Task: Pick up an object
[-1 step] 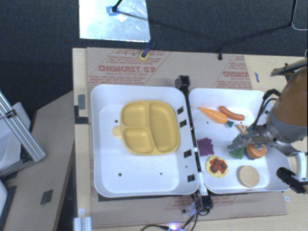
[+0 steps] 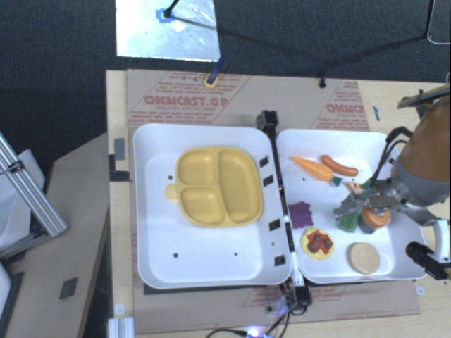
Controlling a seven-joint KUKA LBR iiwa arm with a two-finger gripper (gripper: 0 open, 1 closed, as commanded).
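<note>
Nearest the camera in the right bin lie a round tan cookie and a small toy pizza with red topping. Just beyond them, a purple piece sits beside the divider. The end effector hangs low over the bin's right part, above a green block and an orange-topped piece; whether it grips anything cannot be told. Farther back lie a toy carrot and a toy sausage. The left bin holds a yellow divided plate. Both bins sit on the worktop.
</note>
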